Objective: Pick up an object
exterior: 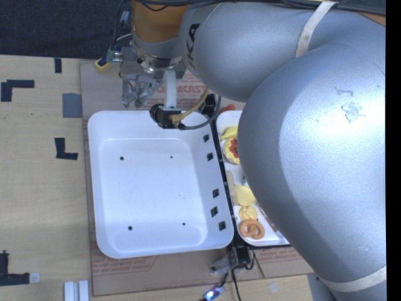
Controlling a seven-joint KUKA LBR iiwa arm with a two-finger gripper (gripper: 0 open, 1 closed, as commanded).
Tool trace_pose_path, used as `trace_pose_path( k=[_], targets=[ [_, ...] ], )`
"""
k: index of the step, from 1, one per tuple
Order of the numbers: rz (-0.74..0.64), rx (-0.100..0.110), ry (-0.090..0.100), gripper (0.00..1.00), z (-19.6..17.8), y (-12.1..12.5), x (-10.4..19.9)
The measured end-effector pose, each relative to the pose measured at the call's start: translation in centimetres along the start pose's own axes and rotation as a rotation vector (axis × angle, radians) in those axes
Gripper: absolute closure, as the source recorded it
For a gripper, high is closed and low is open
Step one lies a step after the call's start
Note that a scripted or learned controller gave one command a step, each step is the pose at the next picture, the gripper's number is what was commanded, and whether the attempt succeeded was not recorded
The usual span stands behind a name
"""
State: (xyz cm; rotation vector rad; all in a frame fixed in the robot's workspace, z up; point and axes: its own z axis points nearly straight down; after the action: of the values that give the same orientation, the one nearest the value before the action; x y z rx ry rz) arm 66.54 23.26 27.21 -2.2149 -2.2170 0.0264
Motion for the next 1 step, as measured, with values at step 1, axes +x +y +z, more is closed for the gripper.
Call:
trace_pose_path(
  k=[1],
  targets=[
    [-0.002,-0.026,0.01,1.0,-11.34,0.12,0.06]
  ],
)
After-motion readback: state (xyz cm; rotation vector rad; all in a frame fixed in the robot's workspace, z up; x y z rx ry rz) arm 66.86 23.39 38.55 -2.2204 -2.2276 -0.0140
